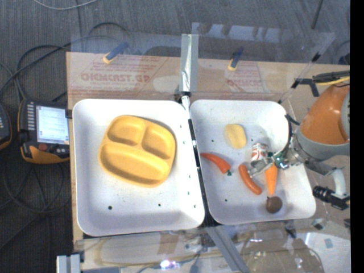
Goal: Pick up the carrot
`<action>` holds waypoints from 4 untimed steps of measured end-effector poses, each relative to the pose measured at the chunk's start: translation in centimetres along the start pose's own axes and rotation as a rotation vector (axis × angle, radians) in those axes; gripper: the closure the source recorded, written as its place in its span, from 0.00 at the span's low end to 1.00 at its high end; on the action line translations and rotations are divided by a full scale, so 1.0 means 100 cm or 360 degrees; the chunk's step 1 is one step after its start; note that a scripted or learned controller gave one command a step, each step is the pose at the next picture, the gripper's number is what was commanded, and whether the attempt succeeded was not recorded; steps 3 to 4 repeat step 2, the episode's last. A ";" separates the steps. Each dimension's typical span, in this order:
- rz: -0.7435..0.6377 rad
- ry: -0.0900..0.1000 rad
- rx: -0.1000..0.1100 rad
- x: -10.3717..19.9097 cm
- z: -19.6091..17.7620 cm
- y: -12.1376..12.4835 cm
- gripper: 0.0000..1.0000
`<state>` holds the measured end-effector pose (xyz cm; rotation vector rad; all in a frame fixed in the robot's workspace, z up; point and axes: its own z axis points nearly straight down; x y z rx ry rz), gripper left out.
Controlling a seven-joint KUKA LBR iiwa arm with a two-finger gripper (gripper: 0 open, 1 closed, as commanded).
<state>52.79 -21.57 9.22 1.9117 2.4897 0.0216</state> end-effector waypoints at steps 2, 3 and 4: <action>0.0138 -0.0009 0.0026 0.019 -0.083 0.026 1.00; 0.0138 -0.0009 0.0026 0.019 -0.083 0.026 1.00; 0.0138 -0.0009 0.0026 0.019 -0.083 0.026 1.00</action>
